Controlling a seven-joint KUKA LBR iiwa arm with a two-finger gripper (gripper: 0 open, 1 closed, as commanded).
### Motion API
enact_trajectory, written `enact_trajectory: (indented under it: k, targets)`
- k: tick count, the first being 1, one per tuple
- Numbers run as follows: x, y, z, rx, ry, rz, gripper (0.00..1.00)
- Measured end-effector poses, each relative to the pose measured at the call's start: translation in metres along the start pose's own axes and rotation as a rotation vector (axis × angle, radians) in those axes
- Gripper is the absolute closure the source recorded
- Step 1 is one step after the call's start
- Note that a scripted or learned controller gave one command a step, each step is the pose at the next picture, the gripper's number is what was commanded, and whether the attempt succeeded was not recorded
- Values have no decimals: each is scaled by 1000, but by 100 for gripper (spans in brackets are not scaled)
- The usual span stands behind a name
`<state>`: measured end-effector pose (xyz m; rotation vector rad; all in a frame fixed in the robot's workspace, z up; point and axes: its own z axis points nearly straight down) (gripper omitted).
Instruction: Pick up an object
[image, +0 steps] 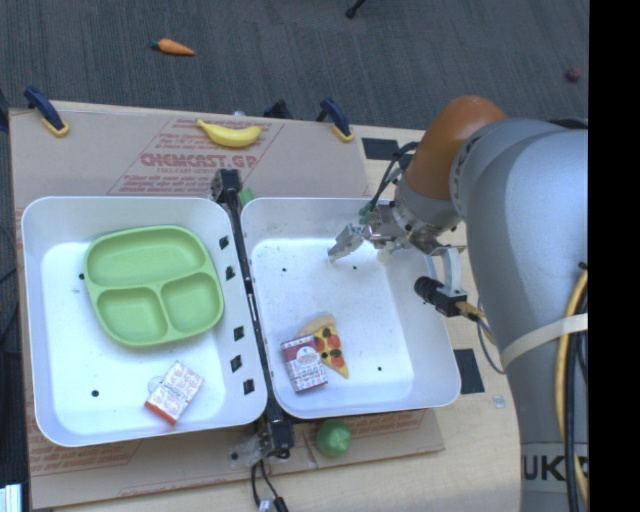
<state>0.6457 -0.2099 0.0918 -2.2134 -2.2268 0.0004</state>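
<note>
While the arm reaches in from the right, we find its gripper (347, 243) poised over the far part of the right bin (432, 372), with nothing visible between its fingers; whether they are spread or pressed together we cannot tell at this scale. The nearest candidates for the pick lie together near the bin's near-left corner: a pizza slice (328, 346) and, touching its left side, a small red carton (303, 363). Both lie nearward and slightly left of the gripper, well apart from it. We judge the carton's long axis to run roughly far-to-near. The left bin (40, 300) holds a green divided tray (152, 283) and a red-and-white packet (173, 391), farther from the tool. We judge the grasp not yet begun.
</note>
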Motion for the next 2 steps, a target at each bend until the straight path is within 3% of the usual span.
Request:
enact_trajectory:
  k: [1, 2]
  targets:
    - [-1, 12, -57, -2, -1, 0, 0]
    - [94, -53, -68, 2, 0, -2, 0]
